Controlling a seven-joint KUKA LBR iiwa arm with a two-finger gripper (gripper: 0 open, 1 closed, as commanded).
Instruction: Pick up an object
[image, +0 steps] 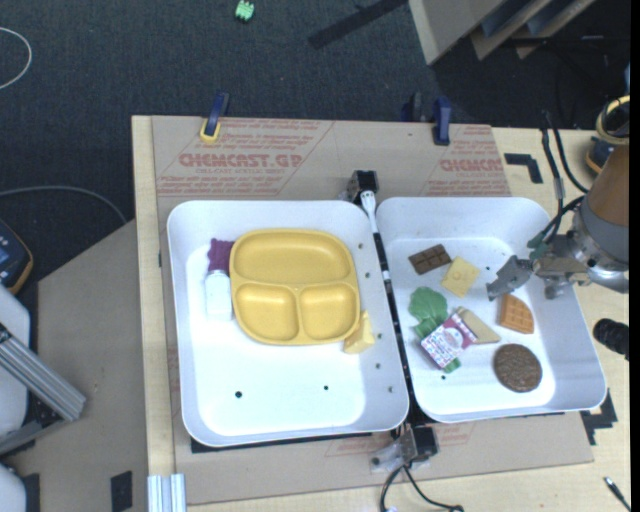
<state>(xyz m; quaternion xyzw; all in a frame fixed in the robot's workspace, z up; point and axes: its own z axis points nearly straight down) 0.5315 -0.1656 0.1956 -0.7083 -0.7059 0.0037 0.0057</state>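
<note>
My gripper (528, 283) hangs over the right bin (580, 350), near its right side, with its fingers spread and nothing between them. Its left finger (504, 279) points down-left, just above an orange waffle-like piece (517, 315). A round brown cookie (517, 367) lies in front of that piece. Further left lie a yellow cheese square (461, 276), a brown chocolate piece (430, 259), a green leaf (428, 304), a pink-and-white packet (446, 343) and a tan wedge (480, 326).
The left bin (290, 405) holds a yellow divided plate (295, 283), a white bottle (217, 295), a purple item (219, 254) and a small yellow piece (358, 338). A ridge with clips (385, 300) separates the bins. Cables run along the right bench edge (555, 160).
</note>
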